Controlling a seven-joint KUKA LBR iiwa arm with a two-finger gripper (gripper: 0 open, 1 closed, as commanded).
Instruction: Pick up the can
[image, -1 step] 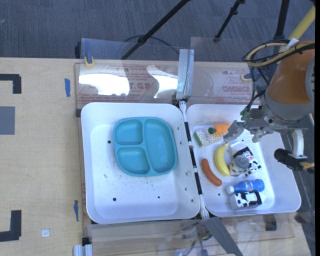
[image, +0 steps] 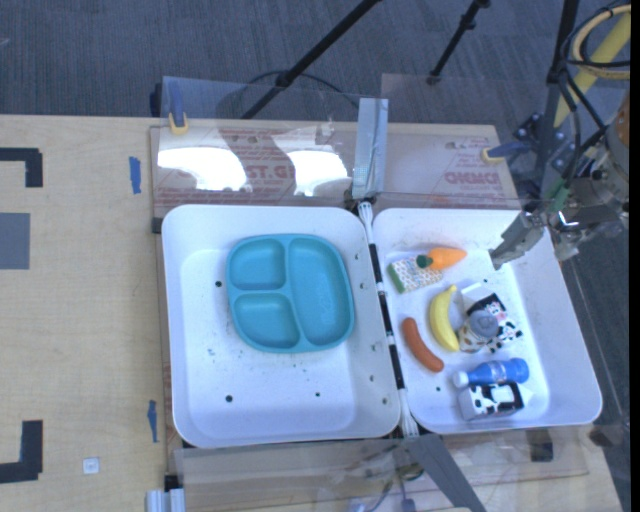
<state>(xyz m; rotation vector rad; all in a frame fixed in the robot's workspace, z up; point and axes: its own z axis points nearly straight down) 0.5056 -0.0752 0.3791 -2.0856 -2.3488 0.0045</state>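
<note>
Two white bins are sitting side by side on the bench: the left bin (image: 190, 400) is holding a blue divided plate (image: 290, 292), and the right bin (image: 575, 385) is holding the small things. The arm (image: 575, 200) is reaching in from the right, with its gripper (image: 508, 250) hanging over the upper right part of the right bin, above bare white floor; whether it is released or clenched I cannot tell, and nothing is showing in its grasp. The can (image: 485, 322), a short one with a grey top and black-and-white cow patches, is lying near the middle of the right bin, just beside the banana (image: 442, 318) on its left and above the blue-capped bottle (image: 492, 373). A sausage (image: 421, 344) and a carrot (image: 443, 258) are lying further left and up. Judging from this, the pick is barely beginning: the gripper is standing apart from the can, up and to its right, so the approach, the descent, the closing and the lift are all remaining
</note>
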